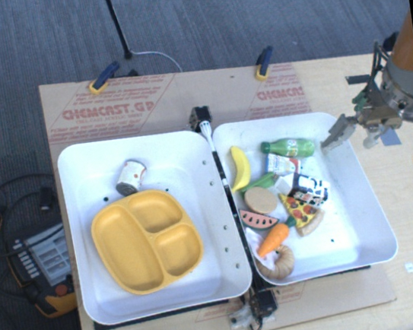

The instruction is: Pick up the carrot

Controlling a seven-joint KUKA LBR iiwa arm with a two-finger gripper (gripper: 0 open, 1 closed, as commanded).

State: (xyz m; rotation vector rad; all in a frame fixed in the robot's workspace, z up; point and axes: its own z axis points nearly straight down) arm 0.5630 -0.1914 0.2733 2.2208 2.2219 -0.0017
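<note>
The orange carrot with a green top lies in the right bin, near its front left, touching a watermelon slice and a tan pretzel. My gripper hangs over the bin's far right rim, well up and to the right of the carrot. Its fingers are spread open with nothing between them.
Crowded around the carrot are a pizza slice, a banana, a green bottle, a white carton and a black-and-white item. The left bin holds a yellow divided plate and a small can.
</note>
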